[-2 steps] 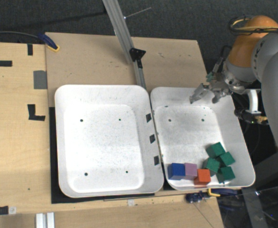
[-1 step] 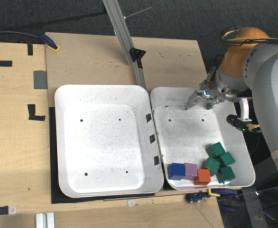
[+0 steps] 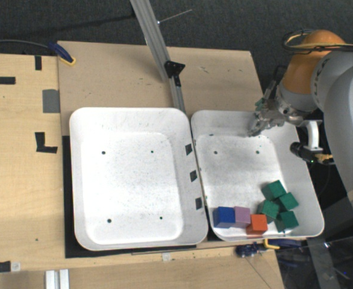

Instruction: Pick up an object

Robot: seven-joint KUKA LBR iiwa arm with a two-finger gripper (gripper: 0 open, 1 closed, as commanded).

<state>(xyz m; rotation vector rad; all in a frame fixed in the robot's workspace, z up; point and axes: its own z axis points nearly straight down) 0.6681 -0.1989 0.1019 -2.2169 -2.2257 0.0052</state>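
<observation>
Several small blocks lie in the near right corner of the right bin [image 3: 237, 161]: a blue block [image 3: 225, 215], a pale purple block [image 3: 242, 215], an orange block [image 3: 258, 223] and a cluster of green blocks [image 3: 279, 202]. My gripper [image 3: 261, 124] hangs over the far rim of the right bin, well away from the blocks. Nothing shows between its fingers.
The left bin [image 3: 131, 173] sits beside the right one. A slanted metal pole [image 3: 155, 38] runs from the top down to the gap between the bins. The arm's grey body [image 3: 333, 101] fills the right side. A blue clip [image 3: 65, 53] lies on the bench at the far left.
</observation>
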